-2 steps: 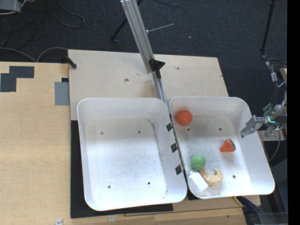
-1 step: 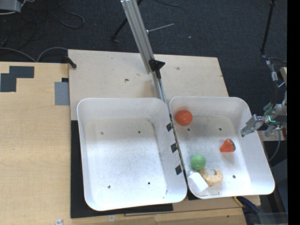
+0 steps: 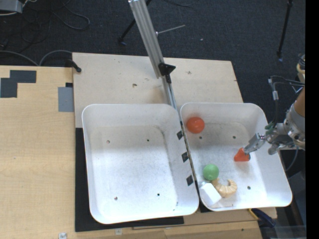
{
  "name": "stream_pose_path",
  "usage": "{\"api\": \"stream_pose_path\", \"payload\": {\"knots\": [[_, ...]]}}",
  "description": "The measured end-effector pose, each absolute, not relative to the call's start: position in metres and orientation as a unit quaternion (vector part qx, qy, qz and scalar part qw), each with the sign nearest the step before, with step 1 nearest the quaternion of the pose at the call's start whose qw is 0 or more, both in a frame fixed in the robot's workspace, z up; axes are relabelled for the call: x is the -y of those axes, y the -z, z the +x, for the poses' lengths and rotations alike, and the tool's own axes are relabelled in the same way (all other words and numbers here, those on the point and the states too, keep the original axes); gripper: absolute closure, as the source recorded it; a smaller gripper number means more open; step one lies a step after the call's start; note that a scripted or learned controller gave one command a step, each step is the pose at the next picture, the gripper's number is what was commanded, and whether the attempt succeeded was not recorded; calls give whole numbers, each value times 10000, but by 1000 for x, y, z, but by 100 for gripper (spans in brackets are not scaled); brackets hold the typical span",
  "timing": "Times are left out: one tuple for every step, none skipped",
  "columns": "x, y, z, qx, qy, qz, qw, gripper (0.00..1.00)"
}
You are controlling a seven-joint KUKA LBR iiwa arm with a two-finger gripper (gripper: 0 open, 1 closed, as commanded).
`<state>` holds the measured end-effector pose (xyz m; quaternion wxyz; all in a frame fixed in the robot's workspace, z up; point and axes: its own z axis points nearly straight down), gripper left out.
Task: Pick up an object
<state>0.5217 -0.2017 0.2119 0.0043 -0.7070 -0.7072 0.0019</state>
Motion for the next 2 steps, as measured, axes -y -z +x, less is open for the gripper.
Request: {"api": "stream_pose_path", "payload": {"knots": [[201, -149, 515, 7071, -20, -7071, 46, 0], [199, -95, 513, 7070, -17, -7072, 42, 0]]}}
